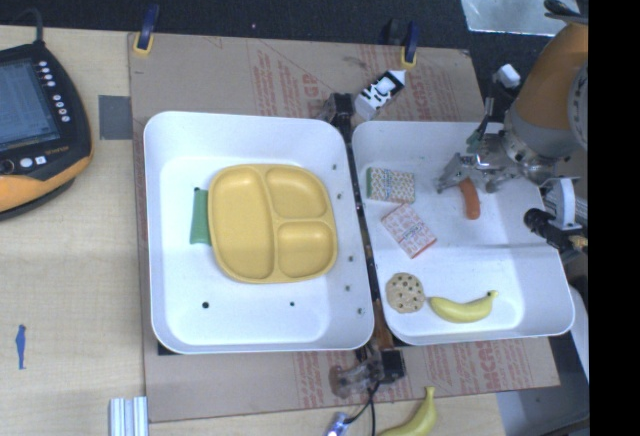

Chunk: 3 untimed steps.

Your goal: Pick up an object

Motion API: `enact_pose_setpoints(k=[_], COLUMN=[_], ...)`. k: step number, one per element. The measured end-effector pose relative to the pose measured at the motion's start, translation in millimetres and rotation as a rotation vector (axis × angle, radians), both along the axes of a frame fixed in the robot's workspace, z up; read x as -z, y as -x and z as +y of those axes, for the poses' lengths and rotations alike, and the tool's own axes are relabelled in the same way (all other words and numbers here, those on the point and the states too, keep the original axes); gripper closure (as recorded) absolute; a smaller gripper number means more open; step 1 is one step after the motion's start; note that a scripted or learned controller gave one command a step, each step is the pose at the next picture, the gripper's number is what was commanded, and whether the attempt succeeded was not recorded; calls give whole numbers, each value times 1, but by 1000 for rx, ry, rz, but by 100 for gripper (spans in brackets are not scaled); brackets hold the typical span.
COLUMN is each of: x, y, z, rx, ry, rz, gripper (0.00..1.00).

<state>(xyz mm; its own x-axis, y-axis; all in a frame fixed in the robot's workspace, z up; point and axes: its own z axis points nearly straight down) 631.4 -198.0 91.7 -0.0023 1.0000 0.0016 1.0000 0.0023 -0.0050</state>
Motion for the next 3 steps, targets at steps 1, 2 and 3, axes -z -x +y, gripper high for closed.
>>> enact_pose_setpoints(k=[1,2,3], x=[-11,-18,-101], y=[0,16,40], z=[0,60,122], rx=[-2,-4,-4], ry=[-1,2,1], rz=[2,0,-4], gripper=[100,100,100])
